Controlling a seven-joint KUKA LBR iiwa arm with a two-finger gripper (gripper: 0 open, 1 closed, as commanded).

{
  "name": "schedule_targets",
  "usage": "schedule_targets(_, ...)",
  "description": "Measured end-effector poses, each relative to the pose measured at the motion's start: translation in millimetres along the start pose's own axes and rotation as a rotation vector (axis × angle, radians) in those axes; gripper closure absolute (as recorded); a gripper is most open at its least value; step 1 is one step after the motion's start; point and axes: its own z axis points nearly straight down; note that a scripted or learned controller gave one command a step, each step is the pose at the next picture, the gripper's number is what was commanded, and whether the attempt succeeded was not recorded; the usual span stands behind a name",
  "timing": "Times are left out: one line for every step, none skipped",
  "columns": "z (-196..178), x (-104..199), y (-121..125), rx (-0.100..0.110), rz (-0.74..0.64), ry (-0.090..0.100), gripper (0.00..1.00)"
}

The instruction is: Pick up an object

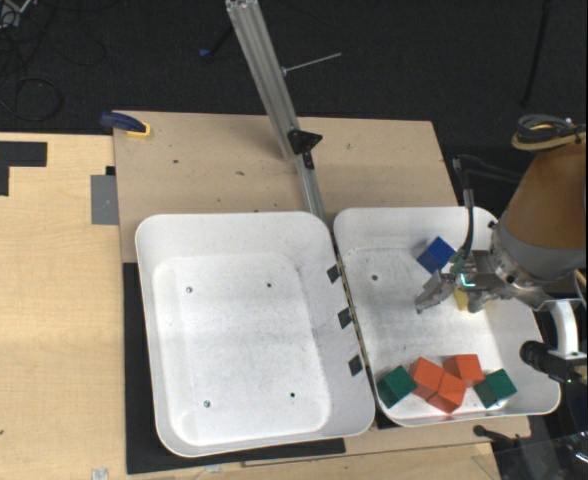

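You see the wooden bench (pixel 274 168) first, with the two shallow white bins side by side on it. The left bin (pixel 164 258) takes up the wider share of the view; the right bin (pixel 394 230) sits against it, joined along their shared edge by small black clips.

The arm (pixel 549 208) comes in from your right, its orange band above the grey wrist, and hangs over the right bin's far right part. A slanted aluminium rail (pixel 269 78) runs from the top of the view down toward the gap between the bins.

At the right bin's near edge you find a cluster of blocks: a green block (pixel 396 384), orange blocks (pixel 444 380) touching one another, and a second green block (pixel 495 387) just beside them. A blue block (pixel 436 254) lies apart, farther back.

The gripper (pixel 452 290) sits low, just below the blue block. A small yellow piece (pixel 463 301) shows right beside it; you cannot tell how wide the claw stands or whether it has anything.
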Motion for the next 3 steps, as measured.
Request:
schedule_targets(-2,-1,1,-0.005,0.003,-0.001,0.0)
schedule_targets(43,2,-4,0.001,0.001,0.0,0.0)
schedule_targets(103,7,1,-0.005,0.003,-0.001,0.0)
